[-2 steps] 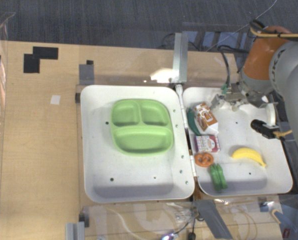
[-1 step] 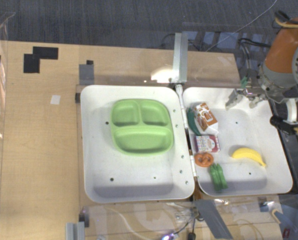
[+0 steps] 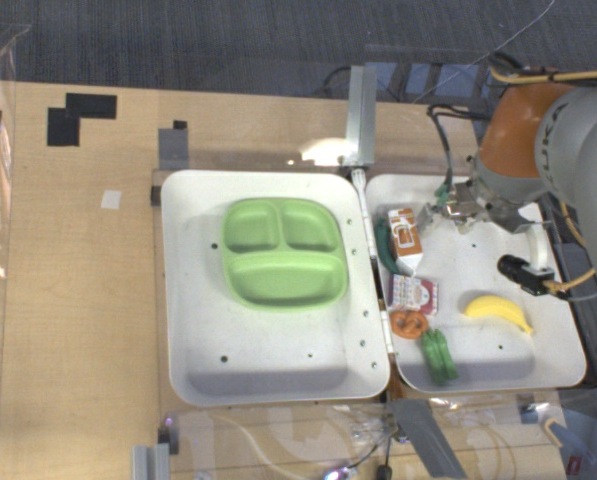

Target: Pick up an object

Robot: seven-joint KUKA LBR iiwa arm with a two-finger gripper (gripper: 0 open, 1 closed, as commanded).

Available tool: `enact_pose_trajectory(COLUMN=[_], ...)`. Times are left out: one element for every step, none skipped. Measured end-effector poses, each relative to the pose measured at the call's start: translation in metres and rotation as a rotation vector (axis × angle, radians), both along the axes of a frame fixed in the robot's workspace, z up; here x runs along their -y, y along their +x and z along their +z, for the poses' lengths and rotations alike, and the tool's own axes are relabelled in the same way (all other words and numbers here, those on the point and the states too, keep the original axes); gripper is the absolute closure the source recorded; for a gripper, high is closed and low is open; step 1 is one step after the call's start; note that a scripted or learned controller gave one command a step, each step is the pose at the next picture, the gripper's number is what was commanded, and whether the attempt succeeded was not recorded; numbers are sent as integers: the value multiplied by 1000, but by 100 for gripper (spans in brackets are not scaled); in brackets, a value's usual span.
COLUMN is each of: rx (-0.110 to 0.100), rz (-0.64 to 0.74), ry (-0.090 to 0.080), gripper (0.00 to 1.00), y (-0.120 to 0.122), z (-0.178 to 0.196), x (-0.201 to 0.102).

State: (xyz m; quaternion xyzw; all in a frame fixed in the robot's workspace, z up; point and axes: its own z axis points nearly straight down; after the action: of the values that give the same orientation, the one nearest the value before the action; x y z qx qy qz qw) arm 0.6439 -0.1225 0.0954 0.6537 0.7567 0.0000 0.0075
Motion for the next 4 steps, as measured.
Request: enact_pose_trajectory(rx=[11,11,5,11], rz=[-27,-2,-538,-469], ry=[-15,-1,14,4], gripper=[0,0,0,0], y=[-27,-62,0,-38], z=[-3,-2,-6,-4], x=[-8,-18,-4,-27])
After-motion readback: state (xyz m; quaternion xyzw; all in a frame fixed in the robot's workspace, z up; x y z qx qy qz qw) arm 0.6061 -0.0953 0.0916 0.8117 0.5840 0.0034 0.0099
